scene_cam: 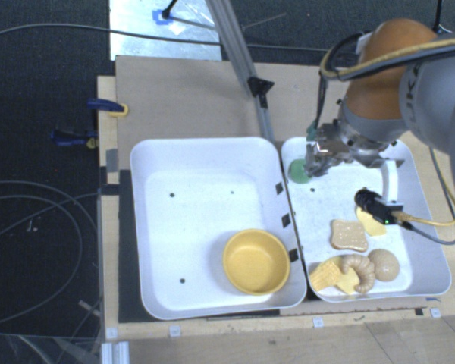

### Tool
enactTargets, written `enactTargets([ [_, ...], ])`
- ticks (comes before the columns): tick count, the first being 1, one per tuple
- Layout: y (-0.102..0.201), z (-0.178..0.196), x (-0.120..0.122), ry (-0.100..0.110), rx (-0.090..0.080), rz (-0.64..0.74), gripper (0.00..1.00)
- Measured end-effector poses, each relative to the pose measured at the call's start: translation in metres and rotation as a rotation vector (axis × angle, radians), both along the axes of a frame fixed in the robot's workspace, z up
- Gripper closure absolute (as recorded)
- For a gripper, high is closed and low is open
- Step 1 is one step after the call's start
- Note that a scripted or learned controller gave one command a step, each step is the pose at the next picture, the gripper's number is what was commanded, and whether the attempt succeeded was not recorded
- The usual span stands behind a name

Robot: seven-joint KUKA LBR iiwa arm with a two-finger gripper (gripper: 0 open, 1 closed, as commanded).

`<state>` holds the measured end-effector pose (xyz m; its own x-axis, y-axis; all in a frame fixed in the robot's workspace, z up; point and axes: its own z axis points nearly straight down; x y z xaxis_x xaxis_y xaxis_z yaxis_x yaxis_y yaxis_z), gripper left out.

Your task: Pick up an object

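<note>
My gripper (pixel 315 165) hangs over the far left part of the right bin (pixel 318 211). A small green round object (pixel 298 171) lies right beside its fingertips at the bin's left wall, partly hidden by them. Toward the near side of that bin lie a slice of toast (pixel 348 236), a yellow wedge (pixel 374 223), a tan round roll (pixel 384 265), a curled beige piece (pixel 360 268) and a yellow ridged piece (pixel 327 276).
A yellow bowl (pixel 255 260) sits in the near right corner of the left bin (pixel 189 196). A black fitting with a cable (pixel 375 204) hangs off the arm above the right bin. A slanted metal pole (pixel 239 48) crosses behind the bins.
</note>
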<state>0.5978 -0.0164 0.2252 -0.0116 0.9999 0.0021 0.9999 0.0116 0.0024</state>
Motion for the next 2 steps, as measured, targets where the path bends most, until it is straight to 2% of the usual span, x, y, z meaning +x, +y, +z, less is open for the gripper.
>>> enactTargets([
  [1, 0.046, 0.009, 0.007, 0.000, 0.000, -0.001, 1.00],
  [2, 0.103, -0.002, 0.013, 0.001, 0.000, -0.001, 1.00],
])
